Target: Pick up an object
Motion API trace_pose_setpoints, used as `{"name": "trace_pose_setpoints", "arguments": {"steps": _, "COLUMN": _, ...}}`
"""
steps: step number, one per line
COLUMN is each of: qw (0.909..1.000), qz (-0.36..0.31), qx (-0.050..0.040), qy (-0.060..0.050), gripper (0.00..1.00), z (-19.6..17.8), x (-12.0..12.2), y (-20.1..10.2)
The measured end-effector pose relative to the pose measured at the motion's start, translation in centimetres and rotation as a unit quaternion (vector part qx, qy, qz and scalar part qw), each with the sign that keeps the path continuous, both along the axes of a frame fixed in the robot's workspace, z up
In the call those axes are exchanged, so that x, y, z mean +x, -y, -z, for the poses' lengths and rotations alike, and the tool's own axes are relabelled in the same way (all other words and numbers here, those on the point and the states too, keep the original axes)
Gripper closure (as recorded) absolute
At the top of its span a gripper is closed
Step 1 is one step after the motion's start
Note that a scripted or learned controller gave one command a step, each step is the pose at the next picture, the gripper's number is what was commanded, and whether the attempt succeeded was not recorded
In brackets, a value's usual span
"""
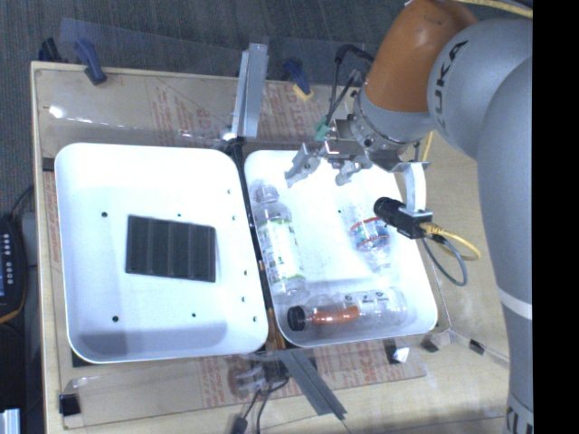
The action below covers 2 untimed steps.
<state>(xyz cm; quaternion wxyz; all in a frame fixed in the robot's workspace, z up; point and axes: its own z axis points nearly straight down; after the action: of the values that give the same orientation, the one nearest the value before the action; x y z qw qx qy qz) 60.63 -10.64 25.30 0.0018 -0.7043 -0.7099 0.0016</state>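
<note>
- Nothing picked yet, judging by the gripper (pixel 323 164): fingers (pixel 299 167) spread apart, nothing between them.
- Poised over the far end of the right bin (pixel 425 289), above bare white floor, apart from every bottle below.
- Three clear plastic bottles as candidates, all lying on their sides in that bin.
- Long bottle (pixel 277 239) stretched along the left wall, close to the divider between the two bins, nearest to the spread fingers.
- Crumpled small bottle (pixel 369 235) near the right wall, just beside a black cylindrical part (pixel 399 216) on the arm's side with a yellow cable trailing off.
- Bottle with a dark cap and amber contents (pixel 348 312) across the near wall, well apart from the gripper.
- Left bin (pixel 81 188) carrying just a dark ribbed panel (pixel 171 249) on its floor, well apart from the gripper.
- Left to do, by all appearances: choosing a bottle, descent, closing on it, lift clear of the bin — the whole of the task.
- Likely hitch: smooth rounded plastic rolling or slipping out of a pinch, especially against a wall.
</note>
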Motion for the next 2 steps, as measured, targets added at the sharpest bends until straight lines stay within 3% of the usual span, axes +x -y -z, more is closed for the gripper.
{"name": "trace_pose_setpoints", "arguments": {"steps": 1, "qw": 0.9988, "qz": -0.048, "qx": -0.0004, "qy": 0.002, "gripper": 0.0, "z": -4.9, "x": 1.7, "y": -0.6}}
{"name": "trace_pose_setpoints", "arguments": {"steps": 2, "qw": 0.9979, "qz": -0.064, "qx": -0.0001, "qy": 0.0, "gripper": 0.0, "z": 9.4, "x": 4.2, "y": 5.3}}
